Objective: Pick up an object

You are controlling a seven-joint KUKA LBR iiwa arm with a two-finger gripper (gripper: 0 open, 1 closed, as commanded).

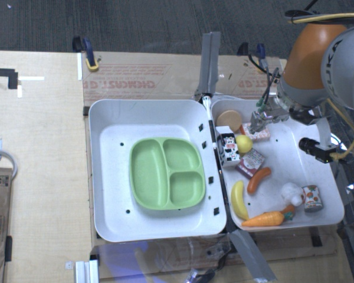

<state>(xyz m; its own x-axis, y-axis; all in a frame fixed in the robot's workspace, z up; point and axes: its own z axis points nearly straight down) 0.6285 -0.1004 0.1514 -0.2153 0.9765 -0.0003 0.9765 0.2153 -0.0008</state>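
The setting is a robotics laboratory test cell. A grey industrial arm (333, 58) with an orange band occupies the upper right of the frame. Two shallow white bins (100, 158) sit side by side on a light wooden bench (35, 134), backed by a cardboard sheet (147, 78) secured with clamps (88, 55). The right bin contains toy food props, including a plastic carrot (264, 219) and banana (239, 200). Dark carpet (135, 10) covers the floor along the top.

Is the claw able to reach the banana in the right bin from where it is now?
Probably yes. The banana lies uncovered near the right bin's front-left wall, nothing on top; the claw is above the bin's far end.
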